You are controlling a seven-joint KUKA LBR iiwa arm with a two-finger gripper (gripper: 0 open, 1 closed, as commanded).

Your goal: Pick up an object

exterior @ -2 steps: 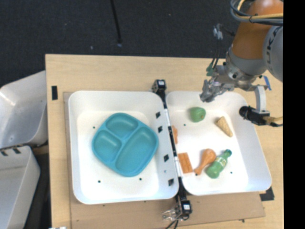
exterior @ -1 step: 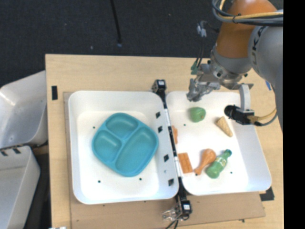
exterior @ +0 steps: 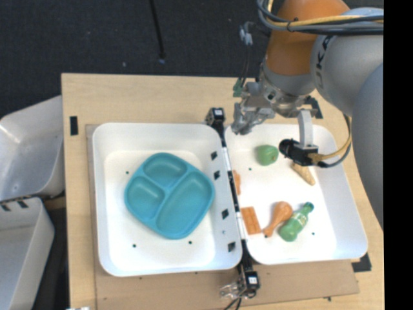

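Note:
My gripper (exterior: 243, 123) hangs over the far left corner of the right bin (exterior: 335, 237), close to the divider between the bins. A green round object (exterior: 265, 154) lies just right of it and nearer the front, apart from it. A tan wedge (exterior: 304, 172) lies further right. Toward the front are an orange drumstick-shaped piece (exterior: 279, 215), a green bottle (exterior: 295, 223) touching it, and an orange block (exterior: 251, 221). A small orange piece (exterior: 237, 181) rests by the divider. Nothing shows in the gripper.
A blue compartment tray (exterior: 169, 194) lies in the middle of the left bin (exterior: 106, 237). A black fitting with a cable (exterior: 298, 151) hangs from the wrist over the right bin. The arm's grey body covers the far right.

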